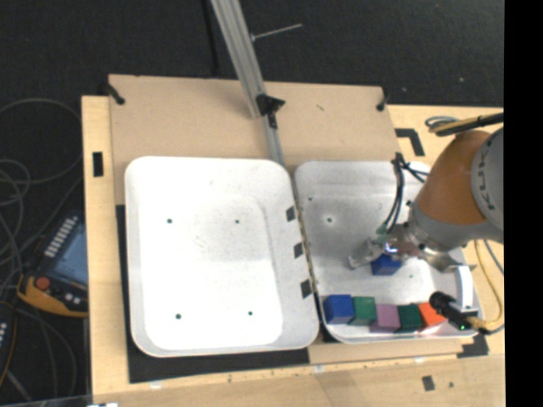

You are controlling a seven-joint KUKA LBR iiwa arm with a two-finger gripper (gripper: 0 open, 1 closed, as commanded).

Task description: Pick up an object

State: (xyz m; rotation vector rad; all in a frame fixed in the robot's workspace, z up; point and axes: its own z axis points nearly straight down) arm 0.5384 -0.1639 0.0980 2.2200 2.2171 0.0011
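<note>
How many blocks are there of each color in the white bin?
Blue blocks: 2, one in the bottom row and one right under the robot's hand
Green blocks: 2, and
Purple block: 1
Orange block: 1
Total: 6 blocks, all in the right bin

Teach pendant beside cables

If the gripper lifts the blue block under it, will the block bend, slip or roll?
The blue block looks like a small solid cube, so it probably stays stiff. Its flat faces suggest it would slide, not roll, if pushed. It looks small beside the gripper, so it is likely light, though an off-centre pinch might twist it.
</note>
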